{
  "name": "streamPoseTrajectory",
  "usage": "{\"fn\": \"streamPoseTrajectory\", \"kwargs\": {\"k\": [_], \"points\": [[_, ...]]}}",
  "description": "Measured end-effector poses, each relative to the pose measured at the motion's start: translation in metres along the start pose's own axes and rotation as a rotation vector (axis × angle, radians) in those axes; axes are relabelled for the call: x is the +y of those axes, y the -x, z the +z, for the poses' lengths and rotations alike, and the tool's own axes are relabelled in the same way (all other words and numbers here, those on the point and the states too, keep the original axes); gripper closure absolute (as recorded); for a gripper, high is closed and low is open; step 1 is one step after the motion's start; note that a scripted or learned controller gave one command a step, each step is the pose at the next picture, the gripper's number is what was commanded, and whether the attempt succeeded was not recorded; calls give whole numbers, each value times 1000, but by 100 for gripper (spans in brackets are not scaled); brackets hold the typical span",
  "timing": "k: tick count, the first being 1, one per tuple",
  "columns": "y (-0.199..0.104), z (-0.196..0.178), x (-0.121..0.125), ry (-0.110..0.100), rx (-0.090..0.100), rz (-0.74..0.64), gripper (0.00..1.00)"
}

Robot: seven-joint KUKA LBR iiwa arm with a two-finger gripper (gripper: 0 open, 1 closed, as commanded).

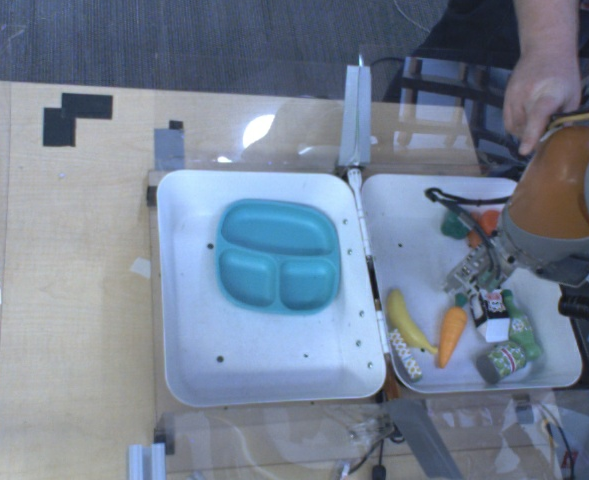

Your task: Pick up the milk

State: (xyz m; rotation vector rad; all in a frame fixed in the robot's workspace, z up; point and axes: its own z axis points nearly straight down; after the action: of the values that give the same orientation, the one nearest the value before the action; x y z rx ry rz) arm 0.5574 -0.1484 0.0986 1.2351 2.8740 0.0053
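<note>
- End effector (471,281) low in the right bin (406,218), just left of the milk (491,316); finger spread: can't tell.
- Milk: small black-and-white carton, near side of right bin, between carrot (451,335) and green can (507,358). Not gripped as far as visible.
- Banana (406,318) lies left of the carrot.
- Left bin (189,268) holds a blue divided plate (278,255).
- Human hand (539,103) at far right, above the arm.
</note>
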Motion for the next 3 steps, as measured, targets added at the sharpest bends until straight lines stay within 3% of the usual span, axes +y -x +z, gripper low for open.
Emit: {"fn": "streamPoseTrajectory", "kwargs": {"k": [1, 2, 3], "points": [[-15, -83, 70, -14, 5, 460, 100], [-19, -82, 75, -12, 8, 451, 0], [23, -92, 12, -10, 7, 424, 0]]}}
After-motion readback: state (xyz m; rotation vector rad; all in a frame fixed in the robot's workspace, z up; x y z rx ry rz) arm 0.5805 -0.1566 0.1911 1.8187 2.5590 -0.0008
